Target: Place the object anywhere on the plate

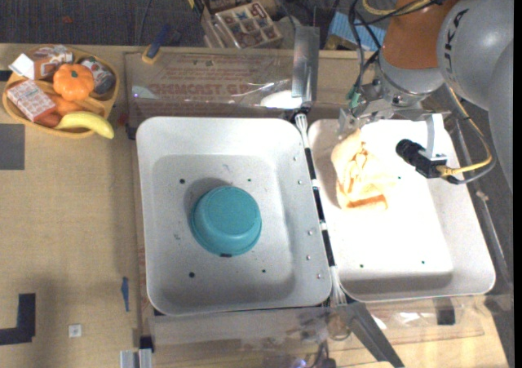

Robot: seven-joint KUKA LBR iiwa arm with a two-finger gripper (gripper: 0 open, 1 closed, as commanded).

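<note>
A pale, orange-edged, crumpled soft object (361, 175) lies at ten o'clock in the right white bin (457, 277); the round teal plate (227, 219) waits left. Gripper (383, 113) state: cannot tell. Likely light, floppy; pinch its bunched centre.

- A single fixed camera looks down from above the table (65, 219), tilted at a slant rather than straight down.
- The far edge of the table sits near the top of the frame, with dark floor and clutter beyond it; the near edge runs along the bottom.
- The view is moderately close: the left bin (163, 154) and the right bin (457, 268) lie side by side and take up most of the frame's middle and right.
- The arm (481, 40) comes in from the upper right corner, large because it is nearer the lens.
- A fruit bowl (16, 105) marks the far left.
</note>
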